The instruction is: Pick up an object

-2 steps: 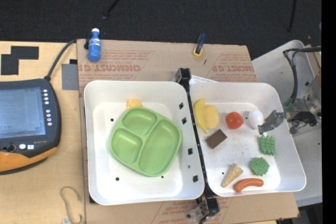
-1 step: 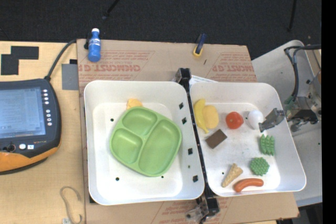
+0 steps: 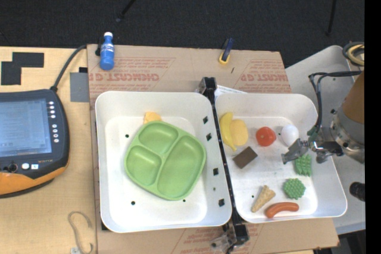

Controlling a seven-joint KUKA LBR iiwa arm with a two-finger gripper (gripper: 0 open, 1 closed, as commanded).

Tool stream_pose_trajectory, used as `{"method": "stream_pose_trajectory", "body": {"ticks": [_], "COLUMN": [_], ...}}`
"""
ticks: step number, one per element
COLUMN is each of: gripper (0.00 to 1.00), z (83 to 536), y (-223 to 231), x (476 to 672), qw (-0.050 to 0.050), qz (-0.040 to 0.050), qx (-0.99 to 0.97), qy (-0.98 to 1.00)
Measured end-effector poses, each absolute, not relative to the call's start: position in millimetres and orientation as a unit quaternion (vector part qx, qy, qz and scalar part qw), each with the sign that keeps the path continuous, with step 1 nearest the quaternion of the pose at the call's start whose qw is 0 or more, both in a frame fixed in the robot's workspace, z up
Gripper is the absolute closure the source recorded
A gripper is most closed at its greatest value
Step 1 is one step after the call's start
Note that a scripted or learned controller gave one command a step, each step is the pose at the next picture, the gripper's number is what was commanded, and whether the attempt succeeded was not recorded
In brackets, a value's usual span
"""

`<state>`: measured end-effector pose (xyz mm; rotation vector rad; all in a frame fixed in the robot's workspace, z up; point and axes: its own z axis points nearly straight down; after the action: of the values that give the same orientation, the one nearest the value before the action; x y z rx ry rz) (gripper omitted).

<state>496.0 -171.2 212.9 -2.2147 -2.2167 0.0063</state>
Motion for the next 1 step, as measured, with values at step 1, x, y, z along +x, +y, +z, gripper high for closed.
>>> {"method": "stream_pose_trajectory", "body": {"ticks": [1], "gripper": [0.0], "z": [169.3], "y": [-170.6], "x": [494.2], "qw": [0.004], "qz": [0.0017], "qx": [-0.707], "qy": [-0.707]}}
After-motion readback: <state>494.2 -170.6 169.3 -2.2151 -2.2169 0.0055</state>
